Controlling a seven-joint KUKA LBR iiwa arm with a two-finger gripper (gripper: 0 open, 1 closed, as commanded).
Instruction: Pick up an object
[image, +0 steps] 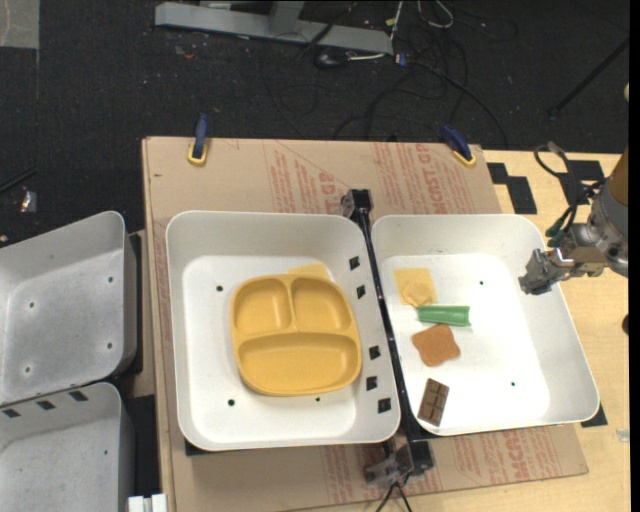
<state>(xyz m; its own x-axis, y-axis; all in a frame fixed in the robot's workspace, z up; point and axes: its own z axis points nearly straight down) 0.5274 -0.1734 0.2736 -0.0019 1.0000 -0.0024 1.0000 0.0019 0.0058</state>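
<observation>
Camera view shows you the end effector (537, 272) poised over the right bin's (560, 400) right rim, carrying nothing; its opening is too blurred to judge. Your likeliest targets, the green piece (444, 314) and brown piece (436, 345), lie near that bin's left wall, well apart from it.

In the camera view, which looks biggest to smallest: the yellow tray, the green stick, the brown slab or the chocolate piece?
1. yellow tray
2. brown slab
3. green stick and chocolate piece: too alike to rank.
</observation>
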